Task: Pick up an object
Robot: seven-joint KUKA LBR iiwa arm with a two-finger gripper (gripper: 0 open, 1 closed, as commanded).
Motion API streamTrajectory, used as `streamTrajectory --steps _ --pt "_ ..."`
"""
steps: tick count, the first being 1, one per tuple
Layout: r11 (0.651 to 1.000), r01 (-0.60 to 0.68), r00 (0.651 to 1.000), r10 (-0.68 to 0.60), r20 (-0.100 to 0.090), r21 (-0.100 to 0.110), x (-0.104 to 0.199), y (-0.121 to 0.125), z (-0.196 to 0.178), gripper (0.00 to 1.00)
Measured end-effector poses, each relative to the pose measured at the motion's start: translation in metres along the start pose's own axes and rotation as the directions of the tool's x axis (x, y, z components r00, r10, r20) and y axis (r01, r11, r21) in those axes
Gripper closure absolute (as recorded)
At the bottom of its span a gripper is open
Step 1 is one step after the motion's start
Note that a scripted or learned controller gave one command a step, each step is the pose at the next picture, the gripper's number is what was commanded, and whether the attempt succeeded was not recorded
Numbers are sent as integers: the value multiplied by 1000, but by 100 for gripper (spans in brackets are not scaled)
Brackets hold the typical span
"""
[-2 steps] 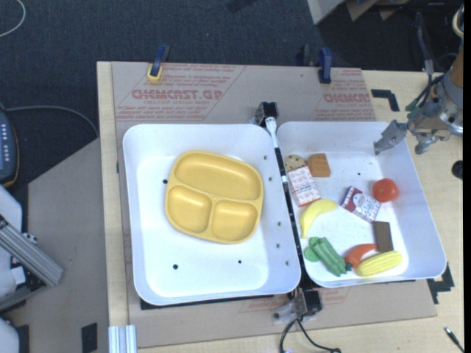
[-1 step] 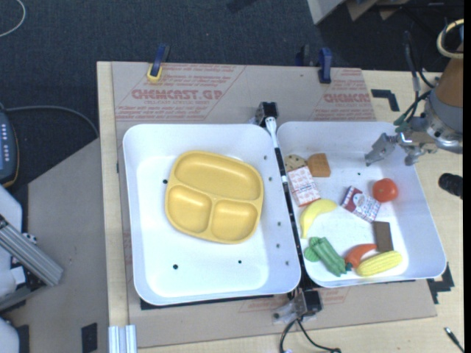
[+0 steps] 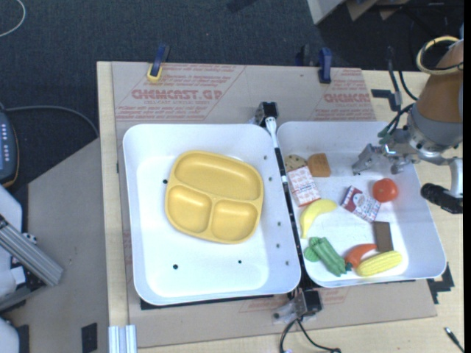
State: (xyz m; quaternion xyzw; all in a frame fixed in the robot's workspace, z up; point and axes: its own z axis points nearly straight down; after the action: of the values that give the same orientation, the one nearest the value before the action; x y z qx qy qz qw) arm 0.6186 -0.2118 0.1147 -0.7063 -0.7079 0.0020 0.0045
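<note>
My gripper [image 3: 372, 157] hangs over the far right part of the right bin [image 3: 434, 234], its grey fingers pointing left, with nothing visibly between them. Just below it lies a red tomato [image 3: 385, 190]. Beside that is a red and white packet [image 3: 360, 203]. A second packet [image 3: 302, 186], a cookie [image 3: 295, 162] and a brown bread piece [image 3: 319, 165] lie at the bin's far left. A banana [image 3: 315, 215], a green vegetable [image 3: 326, 255], a red pepper [image 3: 358, 253], a corn cob [image 3: 379, 263] and a brown bar [image 3: 382, 235] fill the near part.
The left bin [image 3: 147, 263] holds a yellow divided plate [image 3: 213, 196]. A black divider with clamps [image 3: 278, 168] runs between the bins. The orange-banded arm [image 3: 441, 101] enters from the right above the right bin's far corner.
</note>
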Motion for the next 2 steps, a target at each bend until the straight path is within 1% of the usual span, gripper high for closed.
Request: streamTrajectory --steps 1,2 --pt "1000 0 1000 0 -2 -1 2 0 34 0" --pt "1000 1 1000 -1 0 -2 2 0 24 100"
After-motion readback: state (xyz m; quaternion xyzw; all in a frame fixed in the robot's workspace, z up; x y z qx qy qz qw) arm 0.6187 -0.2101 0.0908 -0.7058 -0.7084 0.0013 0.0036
